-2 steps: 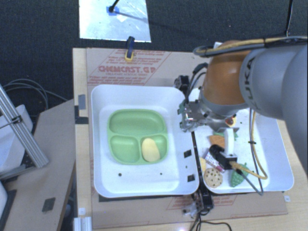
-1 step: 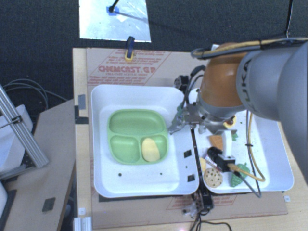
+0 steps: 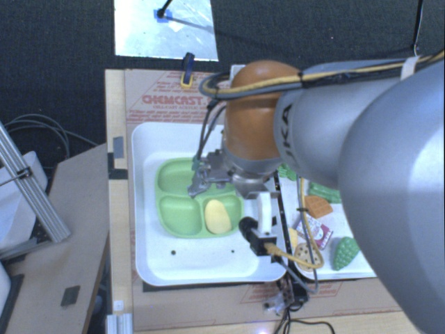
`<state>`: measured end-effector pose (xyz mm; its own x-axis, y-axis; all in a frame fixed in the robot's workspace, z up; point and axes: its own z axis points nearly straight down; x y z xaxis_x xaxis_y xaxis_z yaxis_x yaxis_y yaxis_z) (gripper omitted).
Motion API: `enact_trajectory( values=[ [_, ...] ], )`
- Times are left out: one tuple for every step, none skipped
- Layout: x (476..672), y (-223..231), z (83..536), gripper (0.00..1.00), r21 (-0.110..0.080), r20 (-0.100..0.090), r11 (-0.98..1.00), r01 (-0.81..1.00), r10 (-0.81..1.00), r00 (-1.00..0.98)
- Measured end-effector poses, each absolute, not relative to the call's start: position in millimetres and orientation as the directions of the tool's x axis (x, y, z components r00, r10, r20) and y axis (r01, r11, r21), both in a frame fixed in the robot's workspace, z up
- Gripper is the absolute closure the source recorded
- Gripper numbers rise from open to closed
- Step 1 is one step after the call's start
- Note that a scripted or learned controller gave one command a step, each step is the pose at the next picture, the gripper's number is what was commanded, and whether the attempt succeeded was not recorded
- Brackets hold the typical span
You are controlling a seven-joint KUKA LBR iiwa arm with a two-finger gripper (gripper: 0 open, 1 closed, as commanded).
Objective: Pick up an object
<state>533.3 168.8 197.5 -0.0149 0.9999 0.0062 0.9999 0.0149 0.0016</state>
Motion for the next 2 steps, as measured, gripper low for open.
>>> enact_trajectory(
  values=[
    [484.2, 192.6, 205.4, 0.00, -0.003, 0.002, 0.008, 1.000, 1.000, -0.008],
    [487.3, 190.4, 216.0, 1.00, 0.001, 0.002, 0.003, 1.000, 1.000, -0.003]
  ],
)
